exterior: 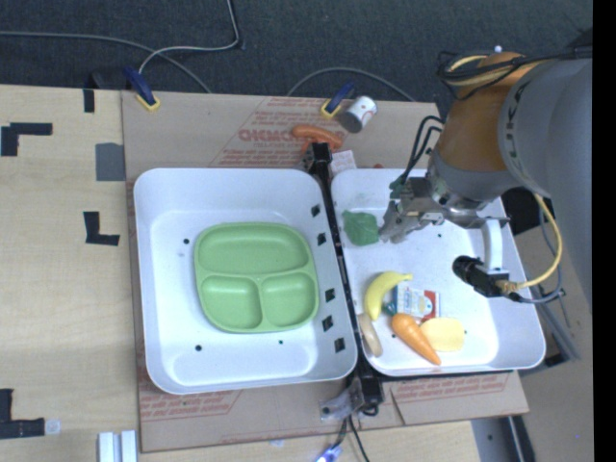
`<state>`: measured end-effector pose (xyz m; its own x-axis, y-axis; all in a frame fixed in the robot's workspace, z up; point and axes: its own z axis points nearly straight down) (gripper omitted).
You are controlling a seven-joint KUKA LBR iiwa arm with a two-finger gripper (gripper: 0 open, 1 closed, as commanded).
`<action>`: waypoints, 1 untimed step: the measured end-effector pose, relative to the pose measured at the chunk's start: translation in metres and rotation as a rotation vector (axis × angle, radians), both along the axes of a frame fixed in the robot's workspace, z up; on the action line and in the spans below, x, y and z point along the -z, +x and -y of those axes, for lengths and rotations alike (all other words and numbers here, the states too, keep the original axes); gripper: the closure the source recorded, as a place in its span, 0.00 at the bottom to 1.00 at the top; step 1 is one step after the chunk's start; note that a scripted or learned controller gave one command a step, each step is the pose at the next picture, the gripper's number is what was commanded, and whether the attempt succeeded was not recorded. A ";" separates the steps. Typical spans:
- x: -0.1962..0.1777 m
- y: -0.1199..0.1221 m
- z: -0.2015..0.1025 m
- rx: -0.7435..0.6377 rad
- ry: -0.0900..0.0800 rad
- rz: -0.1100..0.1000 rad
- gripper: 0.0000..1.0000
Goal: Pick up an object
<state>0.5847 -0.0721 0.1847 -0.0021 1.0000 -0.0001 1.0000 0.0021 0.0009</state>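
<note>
One hand [397, 227] (beside green object [361, 227]).

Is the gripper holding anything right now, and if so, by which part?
Cannot be told. The gripper sits low in the right bin, beside a green object, but nothing shows between its tips.

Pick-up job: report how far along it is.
Done: the arm has brought the pincer down into the right bin, beside the green object. In hand: nothing visibly held. Left: grasp and lift one; the banana, carrot and yellow piece all lie on the bin floor. The green tray sits in the left bin.
</note>
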 end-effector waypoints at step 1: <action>0.001 0.000 0.000 0.001 0.000 -0.002 0.00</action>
